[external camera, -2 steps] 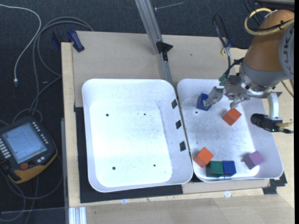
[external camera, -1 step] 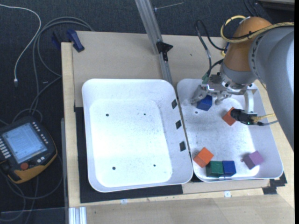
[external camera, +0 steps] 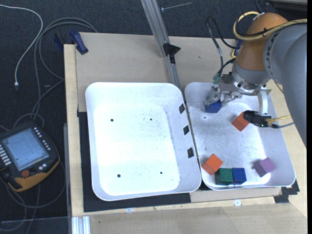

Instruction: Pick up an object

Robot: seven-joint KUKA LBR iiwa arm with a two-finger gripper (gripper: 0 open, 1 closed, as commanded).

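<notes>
Gripper (external camera: pixel 215 97): you see it low in the far left corner of the right bin, under the orange band of the arm. Its fingers are clamped on the blue block, one on each side.
Blue block (external camera: pixel 213 107): your task thing. It is a small cube of plain mid blue, a little darker on its shaded side, sitting between the fingertips at the bin's far end. You cannot tell whether it rests on the floor or is just off it.
Right bin (external camera: pixel 222 135): white, shallow, speckled with dark dust on its floor. It holds all the loose blocks.
Orange block (external camera: pixel 240 122): near the gripper, to its right, tilted on an edge and apart from the blue one.
Second orange block (external camera: pixel 212 164): by the near left wall, just beside the green block.
Green block (external camera: pixel 224 175): at the near edge, touching the dark blue block.
Dark blue block (external camera: pixel 239 175): right of the green one.
Purple block (external camera: pixel 264 166): near right corner, apart from the rest.
Left bin (external camera: pixel 131 140): white, dusted, with four small dark dots on its floor.
Pendant (external camera: pixel 24 152): on the floor left of your bench, screen lit.
</notes>
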